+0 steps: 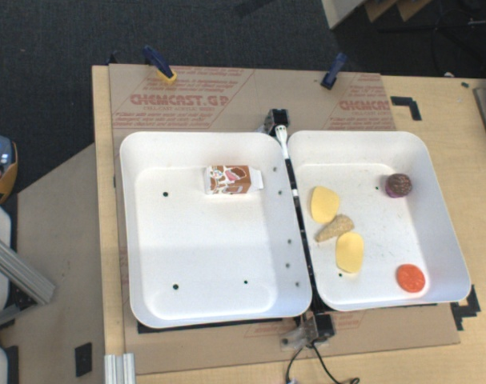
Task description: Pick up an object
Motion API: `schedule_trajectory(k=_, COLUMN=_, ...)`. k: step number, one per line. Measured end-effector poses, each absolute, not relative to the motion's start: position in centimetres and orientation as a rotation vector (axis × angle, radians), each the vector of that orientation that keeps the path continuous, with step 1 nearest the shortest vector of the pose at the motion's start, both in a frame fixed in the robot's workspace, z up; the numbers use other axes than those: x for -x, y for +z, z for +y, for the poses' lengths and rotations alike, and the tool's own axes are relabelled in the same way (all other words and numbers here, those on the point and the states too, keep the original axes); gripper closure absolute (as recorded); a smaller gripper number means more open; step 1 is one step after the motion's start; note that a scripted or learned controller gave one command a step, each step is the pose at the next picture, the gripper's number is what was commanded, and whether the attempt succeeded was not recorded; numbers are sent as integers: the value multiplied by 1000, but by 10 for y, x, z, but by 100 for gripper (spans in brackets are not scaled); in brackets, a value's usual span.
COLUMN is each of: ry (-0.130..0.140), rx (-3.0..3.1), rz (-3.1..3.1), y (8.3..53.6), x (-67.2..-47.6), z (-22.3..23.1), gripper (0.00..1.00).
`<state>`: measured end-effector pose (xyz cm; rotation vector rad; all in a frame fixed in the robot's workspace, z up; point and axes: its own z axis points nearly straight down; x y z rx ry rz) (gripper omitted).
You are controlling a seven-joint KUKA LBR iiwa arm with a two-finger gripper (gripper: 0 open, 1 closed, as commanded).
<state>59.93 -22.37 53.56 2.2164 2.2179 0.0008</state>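
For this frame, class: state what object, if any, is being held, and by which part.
Nothing is held. The brown packet lies loose in the left bin; the two yellow pieces, the tan piece, the purple ball and the orange disc lie loose in the right bin.

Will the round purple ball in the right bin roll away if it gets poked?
Probably yes. The purple ball looks round all over, so a nudge would likely send it rolling across the smooth right bin. It sits alone near the far corner, so nothing would stop it but the wall. It looks small, so probably light.
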Motion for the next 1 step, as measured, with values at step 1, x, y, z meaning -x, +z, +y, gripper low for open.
schedule_trajectory(k=1, ry=1, rx=-2216, rz=2218, y=536, x=-602, z=-224, gripper=100)
